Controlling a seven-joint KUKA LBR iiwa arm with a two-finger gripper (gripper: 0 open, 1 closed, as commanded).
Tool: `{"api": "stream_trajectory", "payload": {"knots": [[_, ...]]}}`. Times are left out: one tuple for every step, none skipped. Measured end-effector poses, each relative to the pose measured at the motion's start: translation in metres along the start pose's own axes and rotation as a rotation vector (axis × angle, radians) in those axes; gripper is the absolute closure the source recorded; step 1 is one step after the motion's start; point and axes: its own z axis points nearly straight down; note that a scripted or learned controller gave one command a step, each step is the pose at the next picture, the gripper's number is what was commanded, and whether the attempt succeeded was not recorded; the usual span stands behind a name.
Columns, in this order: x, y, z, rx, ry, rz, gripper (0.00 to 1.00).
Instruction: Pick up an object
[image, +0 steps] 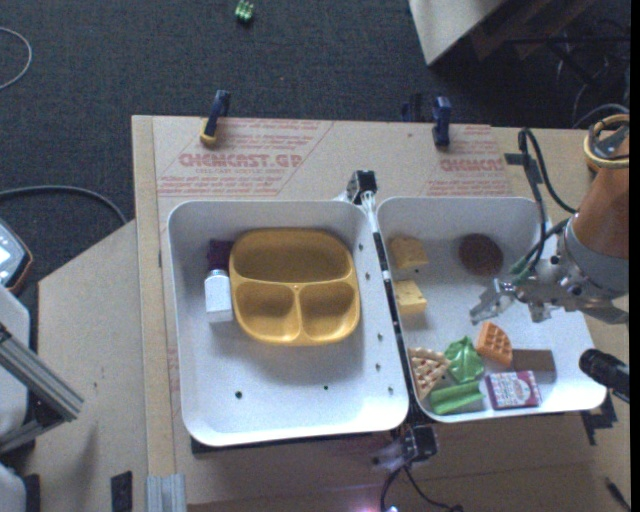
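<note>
Tool (490, 303) spread, holding nothing — I'd pinch the waffle (493, 342) just below it by its edges — light, stiff, I'd guess.

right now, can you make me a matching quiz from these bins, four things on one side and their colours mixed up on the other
Things:
1. divided tray
2. bottle
3. round patty
4. waffle

Colours:
A. orange
B. brown
C. yellow
D. white

Pairs: 1-C, 2-D, 3-B, 4-A

The tray and bottle lie in the left bin; the patty and waffle lie in the right bin.
</note>
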Motion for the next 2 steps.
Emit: {"api": "stream_trajectory", "payload": {"knots": [[0.000, 0.002, -0.005, -0.011, -0.002, -0.003, 0.00], [0.003, -0.004, 0.041, -0.005, 0.000, -0.003, 0.00]]}}
